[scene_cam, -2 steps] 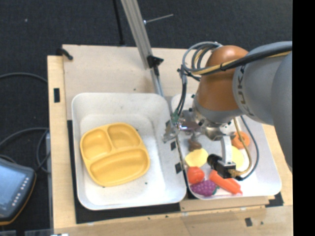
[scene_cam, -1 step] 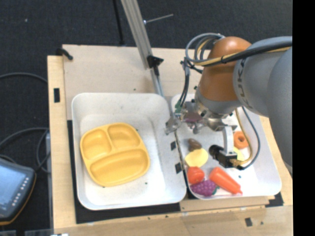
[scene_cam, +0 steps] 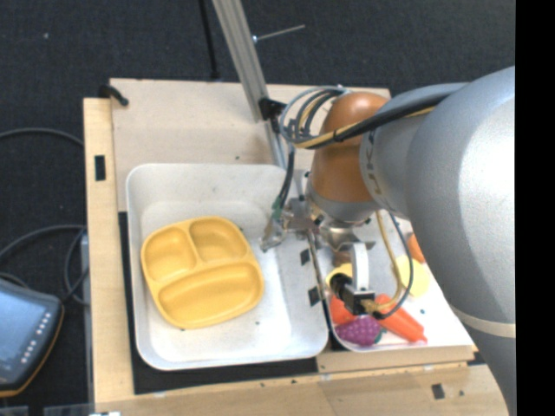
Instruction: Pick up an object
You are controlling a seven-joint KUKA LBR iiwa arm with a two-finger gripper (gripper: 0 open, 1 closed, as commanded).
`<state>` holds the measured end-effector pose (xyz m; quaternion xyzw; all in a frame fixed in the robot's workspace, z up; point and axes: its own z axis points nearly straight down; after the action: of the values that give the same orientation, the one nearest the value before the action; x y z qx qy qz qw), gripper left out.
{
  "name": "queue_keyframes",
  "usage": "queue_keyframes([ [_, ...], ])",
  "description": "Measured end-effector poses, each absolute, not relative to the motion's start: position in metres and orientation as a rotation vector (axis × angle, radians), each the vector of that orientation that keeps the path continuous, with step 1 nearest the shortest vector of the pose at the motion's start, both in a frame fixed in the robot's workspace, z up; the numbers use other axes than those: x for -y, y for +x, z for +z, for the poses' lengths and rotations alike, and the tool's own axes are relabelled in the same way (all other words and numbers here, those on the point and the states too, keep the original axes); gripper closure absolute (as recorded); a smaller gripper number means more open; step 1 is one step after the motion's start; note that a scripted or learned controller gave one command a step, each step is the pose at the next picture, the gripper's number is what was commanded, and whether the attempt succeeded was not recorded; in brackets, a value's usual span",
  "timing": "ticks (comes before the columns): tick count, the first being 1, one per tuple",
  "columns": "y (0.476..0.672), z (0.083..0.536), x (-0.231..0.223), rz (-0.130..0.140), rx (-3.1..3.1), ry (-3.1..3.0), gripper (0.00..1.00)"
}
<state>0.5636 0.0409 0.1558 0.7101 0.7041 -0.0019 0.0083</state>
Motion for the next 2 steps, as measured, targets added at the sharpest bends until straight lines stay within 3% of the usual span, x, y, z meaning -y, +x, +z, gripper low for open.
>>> queue_keyframes([
  [2,0.5583,0.1458,-0.0456,-0.013,-2.180,2.218,0.00],
])
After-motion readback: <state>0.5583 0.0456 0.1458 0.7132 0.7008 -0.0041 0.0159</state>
